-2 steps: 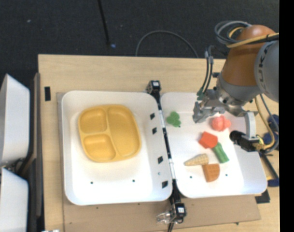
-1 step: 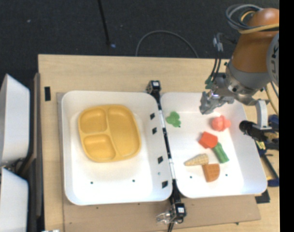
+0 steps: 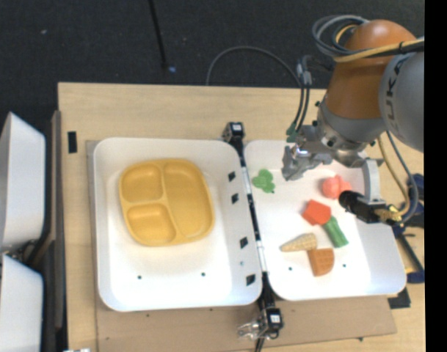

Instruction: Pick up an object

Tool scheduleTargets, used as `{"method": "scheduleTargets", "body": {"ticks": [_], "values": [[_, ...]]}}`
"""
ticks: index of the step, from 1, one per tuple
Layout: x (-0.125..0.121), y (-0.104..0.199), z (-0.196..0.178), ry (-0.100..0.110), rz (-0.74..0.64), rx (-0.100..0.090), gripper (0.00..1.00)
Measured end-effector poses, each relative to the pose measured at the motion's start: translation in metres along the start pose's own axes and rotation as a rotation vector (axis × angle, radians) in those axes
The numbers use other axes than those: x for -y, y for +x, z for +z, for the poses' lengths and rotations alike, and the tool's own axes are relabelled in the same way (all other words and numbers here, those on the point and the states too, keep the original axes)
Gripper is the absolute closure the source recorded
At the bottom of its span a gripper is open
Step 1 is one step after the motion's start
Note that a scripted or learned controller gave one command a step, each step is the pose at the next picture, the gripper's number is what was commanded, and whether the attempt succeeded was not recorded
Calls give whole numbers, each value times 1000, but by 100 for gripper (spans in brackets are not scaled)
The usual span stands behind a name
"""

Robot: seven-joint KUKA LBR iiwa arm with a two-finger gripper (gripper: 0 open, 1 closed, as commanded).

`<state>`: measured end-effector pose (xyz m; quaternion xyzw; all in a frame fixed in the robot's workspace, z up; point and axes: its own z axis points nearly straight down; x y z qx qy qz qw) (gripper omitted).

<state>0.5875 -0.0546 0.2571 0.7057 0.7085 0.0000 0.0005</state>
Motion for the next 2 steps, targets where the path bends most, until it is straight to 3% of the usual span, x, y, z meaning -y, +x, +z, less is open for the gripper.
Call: {"method": "scheduleTargets", "body": {"ticks": [2], "values": [[-3,111,-1,-1,-4,-2,100]]}}
